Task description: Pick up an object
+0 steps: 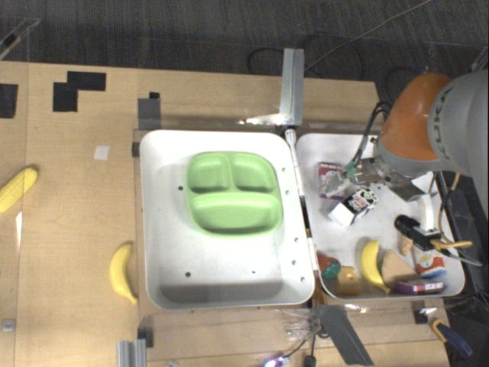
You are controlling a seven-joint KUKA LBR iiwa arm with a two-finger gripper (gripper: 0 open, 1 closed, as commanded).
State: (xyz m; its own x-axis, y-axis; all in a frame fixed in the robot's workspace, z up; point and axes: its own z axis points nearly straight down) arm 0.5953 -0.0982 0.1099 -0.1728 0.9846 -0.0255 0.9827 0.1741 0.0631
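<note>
My gripper (361, 176) hangs low in the upper half of the right bin (306, 205), below the grey wrist and orange band. It is just above a small white box with black marks (354, 204) and just right of a red and silver packet (331, 179). Nothing shows between the fingers. Along the front of this bin lie a yellow banana (370, 264), a red and green fruit (328, 266), a brown lump (348, 278), a tan wedge (394, 266), a purple pen (416, 287) and a red, white and blue can (430, 265).
The left bin (160, 228) holds a green divided plate (231, 191). On the bench outside it lie a second banana (122, 272) by the bin's left wall and a yellow corn cob (17, 189) at the far left.
</note>
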